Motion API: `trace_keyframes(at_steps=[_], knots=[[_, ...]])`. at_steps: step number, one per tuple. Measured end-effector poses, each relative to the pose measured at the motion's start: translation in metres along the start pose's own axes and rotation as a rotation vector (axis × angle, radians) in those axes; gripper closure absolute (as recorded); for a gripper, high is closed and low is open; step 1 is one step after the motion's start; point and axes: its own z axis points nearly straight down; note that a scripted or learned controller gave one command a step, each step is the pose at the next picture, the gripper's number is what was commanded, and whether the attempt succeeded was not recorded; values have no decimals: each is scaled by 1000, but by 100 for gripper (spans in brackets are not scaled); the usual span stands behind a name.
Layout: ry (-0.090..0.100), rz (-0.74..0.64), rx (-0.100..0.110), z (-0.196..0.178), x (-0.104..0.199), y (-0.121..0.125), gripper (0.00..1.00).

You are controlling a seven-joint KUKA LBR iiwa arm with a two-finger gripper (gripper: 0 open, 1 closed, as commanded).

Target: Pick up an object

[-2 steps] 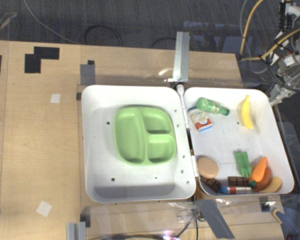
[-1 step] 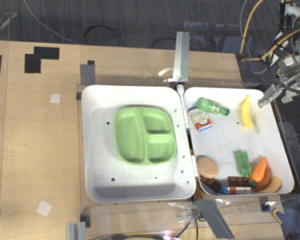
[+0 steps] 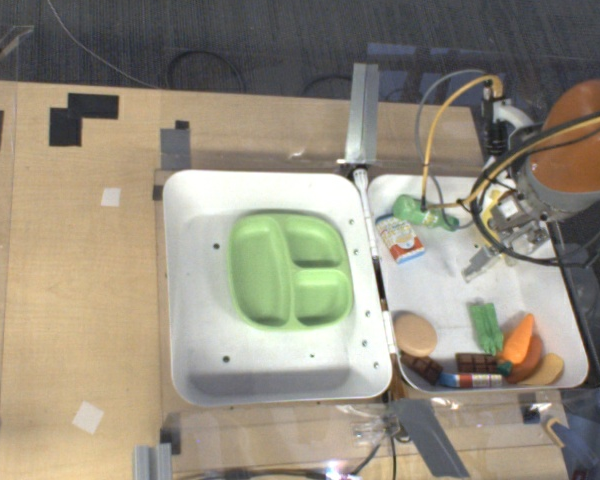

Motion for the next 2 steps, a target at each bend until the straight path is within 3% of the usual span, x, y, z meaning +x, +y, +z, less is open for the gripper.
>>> trace_keyframes(at_steps=[1,2], knots=[[12,22,17,18,3,-53,0],[13,127,14,17,-25,40,0]])
